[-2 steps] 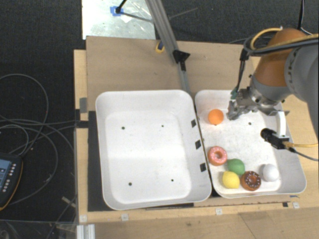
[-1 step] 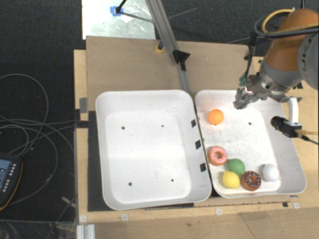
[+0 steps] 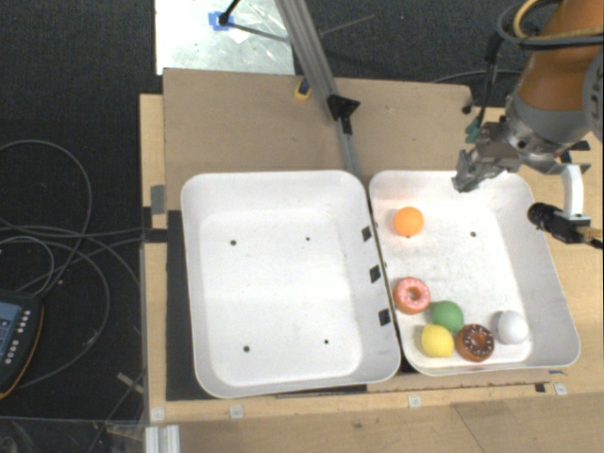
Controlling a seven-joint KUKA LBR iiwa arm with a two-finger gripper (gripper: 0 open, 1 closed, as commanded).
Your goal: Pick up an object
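The right bin [image 3: 491, 253] holds several small items. An orange ball [image 3: 409, 221] lies near its upper left. A pink frosted doughnut [image 3: 411, 295], a green ball [image 3: 447, 315], a yellow lemon-like piece [image 3: 437, 341], a chocolate doughnut [image 3: 475, 343] and a white ball [image 3: 511, 327] cluster at the front. My gripper [image 3: 467, 179] hangs over the bin's far edge, to the right of and beyond the orange ball. Nothing shows between its fingers.
The left bin [image 3: 217, 206] lies beside the right one, joined by black clips [image 3: 375, 274]. A grey pole [image 3: 316, 59] slants across the back of the bench. Cables and a pendant lie on the floor at left.
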